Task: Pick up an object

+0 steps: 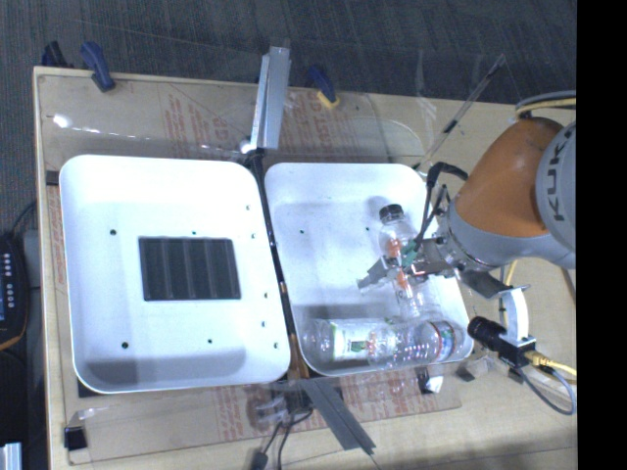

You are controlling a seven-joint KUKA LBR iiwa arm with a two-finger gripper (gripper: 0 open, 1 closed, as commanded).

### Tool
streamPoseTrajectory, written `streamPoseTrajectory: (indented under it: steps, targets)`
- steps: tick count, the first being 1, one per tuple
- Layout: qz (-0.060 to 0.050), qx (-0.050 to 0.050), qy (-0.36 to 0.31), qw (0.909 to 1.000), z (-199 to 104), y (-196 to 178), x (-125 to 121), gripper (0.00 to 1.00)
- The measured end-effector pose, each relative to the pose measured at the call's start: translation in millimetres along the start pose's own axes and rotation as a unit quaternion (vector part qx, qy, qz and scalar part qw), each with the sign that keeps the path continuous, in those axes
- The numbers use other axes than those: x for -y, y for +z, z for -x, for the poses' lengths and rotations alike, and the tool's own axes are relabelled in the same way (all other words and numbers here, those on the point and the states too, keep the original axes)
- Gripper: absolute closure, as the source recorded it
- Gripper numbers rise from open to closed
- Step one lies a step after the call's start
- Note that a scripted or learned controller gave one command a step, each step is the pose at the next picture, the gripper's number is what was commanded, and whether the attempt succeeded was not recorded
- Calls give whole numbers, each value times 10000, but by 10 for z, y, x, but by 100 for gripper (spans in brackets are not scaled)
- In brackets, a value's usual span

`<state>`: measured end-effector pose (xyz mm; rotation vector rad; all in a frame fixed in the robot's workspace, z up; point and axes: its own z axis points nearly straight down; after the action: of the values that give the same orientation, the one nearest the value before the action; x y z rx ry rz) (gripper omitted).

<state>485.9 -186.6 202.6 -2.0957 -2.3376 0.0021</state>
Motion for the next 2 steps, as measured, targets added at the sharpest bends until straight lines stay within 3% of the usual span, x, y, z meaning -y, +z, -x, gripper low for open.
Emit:
streamPoseTrajectory:
  steps: [1, 2]
  targets:
    - [-5, 3, 573, 9984, 279, 405, -457, 0]
    - [-7, -1, 99, 10000, -343, 870, -509, 0]
